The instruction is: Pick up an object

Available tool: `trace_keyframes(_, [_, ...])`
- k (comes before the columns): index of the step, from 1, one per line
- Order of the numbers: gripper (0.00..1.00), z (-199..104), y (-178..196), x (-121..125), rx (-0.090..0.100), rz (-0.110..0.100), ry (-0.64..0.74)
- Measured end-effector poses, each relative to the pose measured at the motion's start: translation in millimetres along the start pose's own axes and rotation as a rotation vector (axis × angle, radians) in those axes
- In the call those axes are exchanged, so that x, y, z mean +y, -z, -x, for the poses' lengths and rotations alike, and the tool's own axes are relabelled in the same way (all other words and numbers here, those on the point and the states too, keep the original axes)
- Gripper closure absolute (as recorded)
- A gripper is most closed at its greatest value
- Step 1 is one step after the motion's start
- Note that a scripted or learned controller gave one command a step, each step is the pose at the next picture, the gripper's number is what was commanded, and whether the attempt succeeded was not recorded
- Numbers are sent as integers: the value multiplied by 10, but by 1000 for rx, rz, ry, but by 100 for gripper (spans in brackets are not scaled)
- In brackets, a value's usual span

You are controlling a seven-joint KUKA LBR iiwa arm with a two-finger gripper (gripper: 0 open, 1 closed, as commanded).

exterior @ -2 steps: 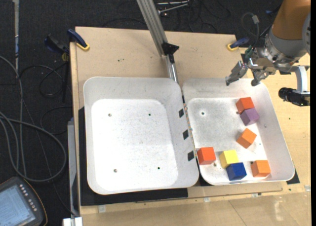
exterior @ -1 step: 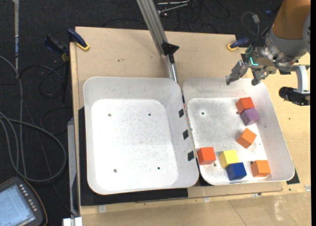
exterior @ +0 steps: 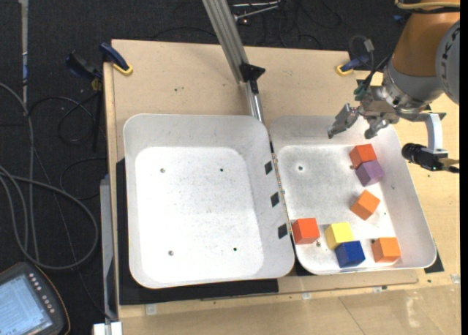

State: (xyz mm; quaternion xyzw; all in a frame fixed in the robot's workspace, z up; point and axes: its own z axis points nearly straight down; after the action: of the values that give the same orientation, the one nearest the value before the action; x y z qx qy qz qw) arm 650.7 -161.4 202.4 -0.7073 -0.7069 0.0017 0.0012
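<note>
- The claw (exterior: 356, 124) hangs over the far edge of the right bin (exterior: 322, 162). Its two fingers are spread wide, and nothing is between them.
- Near the claw, an orange block (exterior: 362, 156) sits in the right bin. A purple block (exterior: 370, 172) touches it on the near side.
- Nearer to us, another orange block (exterior: 365, 204) sits tilted.
- Along the near edge of that bin are four blocks: orange (exterior: 306, 230), yellow (exterior: 338, 235), blue (exterior: 350, 253), and orange (exterior: 385, 249). The yellow and blue ones touch.
- The left bin (exterior: 194, 198) sits beside the right bin on the desk (exterior: 183, 77).
</note>
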Motion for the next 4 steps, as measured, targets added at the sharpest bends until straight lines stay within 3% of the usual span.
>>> trace_keyframes(2, [0,12,-922,43,1,0,3])
trace_keyframes(3, [100,17,-781,61,-1,7,3])
trace_keyframes(4, [100,103,-267,125,-2,12,1])
